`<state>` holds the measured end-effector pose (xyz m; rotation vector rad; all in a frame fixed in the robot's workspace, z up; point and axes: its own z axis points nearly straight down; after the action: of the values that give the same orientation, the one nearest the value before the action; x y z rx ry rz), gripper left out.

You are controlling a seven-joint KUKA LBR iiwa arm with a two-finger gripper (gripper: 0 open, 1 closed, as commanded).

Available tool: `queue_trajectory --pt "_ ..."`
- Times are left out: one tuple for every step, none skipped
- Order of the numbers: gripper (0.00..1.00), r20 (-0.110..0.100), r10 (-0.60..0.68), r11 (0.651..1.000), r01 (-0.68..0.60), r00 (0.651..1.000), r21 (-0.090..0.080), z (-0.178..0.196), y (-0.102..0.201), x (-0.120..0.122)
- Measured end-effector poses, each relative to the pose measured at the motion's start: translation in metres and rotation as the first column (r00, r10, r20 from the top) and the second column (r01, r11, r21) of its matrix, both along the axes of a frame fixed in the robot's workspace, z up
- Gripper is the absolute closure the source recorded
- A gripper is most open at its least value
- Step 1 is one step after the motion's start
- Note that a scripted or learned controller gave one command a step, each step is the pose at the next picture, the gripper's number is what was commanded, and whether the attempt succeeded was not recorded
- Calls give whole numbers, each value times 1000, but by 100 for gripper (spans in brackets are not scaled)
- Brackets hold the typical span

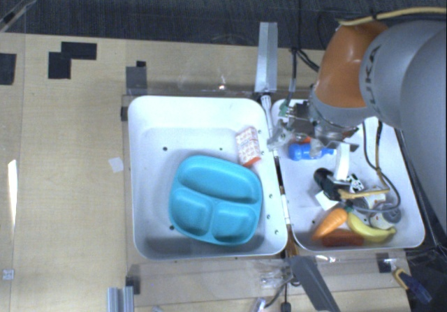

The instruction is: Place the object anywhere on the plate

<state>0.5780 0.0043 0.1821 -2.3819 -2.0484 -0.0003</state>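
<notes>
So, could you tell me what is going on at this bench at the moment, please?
The grey arm reaches in from the right, with its gripper low over the right bin, next to a small blue object. That bin also holds a carrot, a banana and a few other items. In the left bin, the blue divided plate has nothing on it yet; a small packet lies just beyond it.

Blue three-compartment plate [216,199] flat in the left bin; small packet [247,146], perhaps a snack, just beyond its rim.

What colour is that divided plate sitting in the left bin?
The moulded three-compartment plastic plate is bright turquoise blue, seen clearly in the overhead camera view.
</notes>
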Motion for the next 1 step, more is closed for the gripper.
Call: queue_trajectory --pt "0 -1 21 1000 -21 1000 0 0 -2 29"
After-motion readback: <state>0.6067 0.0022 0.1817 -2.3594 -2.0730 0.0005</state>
